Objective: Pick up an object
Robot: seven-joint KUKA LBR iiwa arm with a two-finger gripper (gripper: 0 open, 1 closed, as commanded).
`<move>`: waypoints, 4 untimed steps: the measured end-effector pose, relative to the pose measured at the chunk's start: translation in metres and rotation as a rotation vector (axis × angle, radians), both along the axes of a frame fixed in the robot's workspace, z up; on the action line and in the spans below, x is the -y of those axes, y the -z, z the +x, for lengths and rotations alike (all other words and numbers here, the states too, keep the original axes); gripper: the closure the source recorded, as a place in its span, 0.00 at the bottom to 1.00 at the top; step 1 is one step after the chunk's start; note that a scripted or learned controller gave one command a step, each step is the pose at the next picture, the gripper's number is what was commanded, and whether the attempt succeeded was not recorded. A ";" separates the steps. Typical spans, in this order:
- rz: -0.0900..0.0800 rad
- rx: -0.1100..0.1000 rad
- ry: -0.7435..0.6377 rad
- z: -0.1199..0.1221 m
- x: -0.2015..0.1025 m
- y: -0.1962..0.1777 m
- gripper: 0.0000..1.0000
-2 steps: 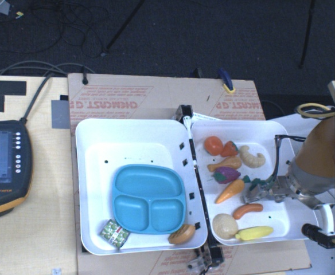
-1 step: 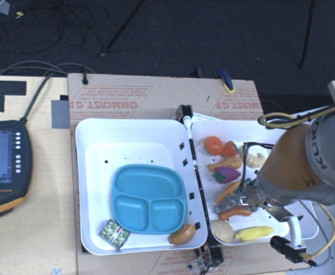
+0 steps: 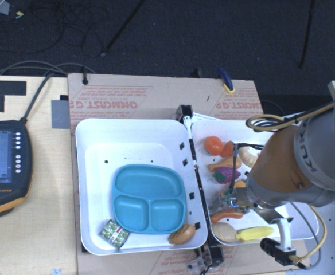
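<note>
- Right bin [image 3: 311,234]: holds a cluster of small toy food pieces, packed against its left wall from 12 o'clock down to 6 o'clock.
- Candidate objects: an orange-red tomato [image 3: 213,145] at the 12 o'clock end of the cluster; a purple-and-green piece [image 3: 225,175] just below it; a red pepper-like piece [image 3: 227,215] nearer 6 o'clock; a tan egg-shaped piece [image 3: 224,231] touching a yellow banana-like piece [image 3: 253,232] at 6 o'clock.
- Handling, as a judgement: the pieces look like moulded plastic, so expect them to be light, rigid and smooth. Rounded shapes may roll or squirt out of a pinch.
- Recommended hold: the yellow banana-like piece across its narrow width at mid-length; it lies flat and has open floor at its 3 o'clock side. The tomato calls for a centred pinch across its widest part.
- Arm [image 3: 282,165]: reaches in from 3 o'clock and covers the middle of the right bin.
- Gripper [image 3: 232,198]: sits low among the cluster, just above the red pepper-like piece. Its state cannot be told; no object is seen held.
- Left bin [image 3: 93,136]: holds a blue divided tray [image 3: 149,198], a green patterned packet [image 3: 115,234] at 7 o'clock and a brown piece [image 3: 182,234] at 5 o'clock.
</note>
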State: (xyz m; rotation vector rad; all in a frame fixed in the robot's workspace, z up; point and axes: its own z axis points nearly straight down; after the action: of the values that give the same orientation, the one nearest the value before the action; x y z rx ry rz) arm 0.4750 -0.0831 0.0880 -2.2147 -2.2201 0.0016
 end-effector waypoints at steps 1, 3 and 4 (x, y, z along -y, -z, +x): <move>-0.002 0.001 0.006 0.000 0.000 0.001 0.00; -0.002 0.002 0.006 0.000 0.000 0.001 0.00; -0.002 0.003 0.003 0.000 0.010 0.001 0.00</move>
State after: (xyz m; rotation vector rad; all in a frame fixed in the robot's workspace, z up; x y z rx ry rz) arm 0.4753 -0.0936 0.0874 -2.2203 -2.2189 0.0006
